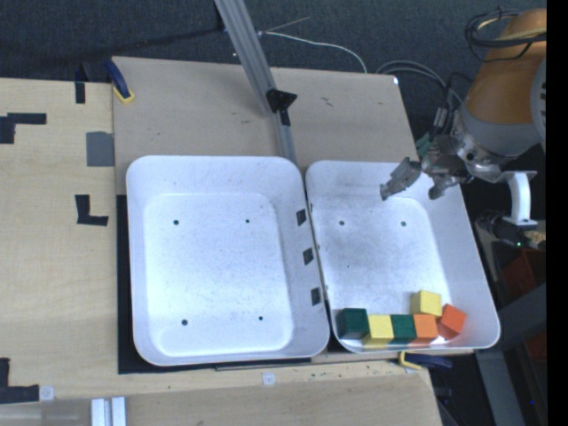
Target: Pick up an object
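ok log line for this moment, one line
gripper: open, nothing held, above right bin far edge | blocks: clustered at near right corner | left bin: untouched

Speckled matt white bins (213,171) (plastic-looking)

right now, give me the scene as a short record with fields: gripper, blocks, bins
gripper: gripper open, nothing between its fingers, over the far right edge of the right bin
blocks: dark green block, yellow block, green block, orange block, a second yellow block, red-orange block, clustered along the right bin's near edge
left bin: left bin, white
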Motion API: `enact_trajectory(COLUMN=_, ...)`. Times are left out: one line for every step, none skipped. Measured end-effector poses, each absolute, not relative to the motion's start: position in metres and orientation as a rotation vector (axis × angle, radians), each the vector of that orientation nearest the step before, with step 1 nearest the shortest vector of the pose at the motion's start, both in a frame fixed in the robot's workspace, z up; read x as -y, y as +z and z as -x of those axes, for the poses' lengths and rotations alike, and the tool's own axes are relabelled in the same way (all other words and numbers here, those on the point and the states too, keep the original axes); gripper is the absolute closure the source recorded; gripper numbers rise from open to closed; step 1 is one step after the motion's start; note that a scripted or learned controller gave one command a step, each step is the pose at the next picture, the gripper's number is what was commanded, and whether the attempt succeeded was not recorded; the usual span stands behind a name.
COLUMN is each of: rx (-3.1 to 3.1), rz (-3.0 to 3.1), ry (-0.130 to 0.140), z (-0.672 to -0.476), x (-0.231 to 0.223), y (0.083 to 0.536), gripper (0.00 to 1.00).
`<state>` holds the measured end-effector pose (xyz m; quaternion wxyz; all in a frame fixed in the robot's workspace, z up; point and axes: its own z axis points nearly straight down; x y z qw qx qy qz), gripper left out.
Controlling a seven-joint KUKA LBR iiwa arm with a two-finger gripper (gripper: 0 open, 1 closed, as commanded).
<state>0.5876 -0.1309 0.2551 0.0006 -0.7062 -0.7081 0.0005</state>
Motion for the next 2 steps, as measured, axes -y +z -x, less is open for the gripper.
enact_trajectory(rx=2.222, rz=2.209, ry=0.006, z=-0.578, x=0.068, y=0.188, gripper=0.0)
enact_trajectory(rx=2.214, rz=2.228, ry=0.006, z=-0.531, x=0.135, y=0.211, gripper=0.0)
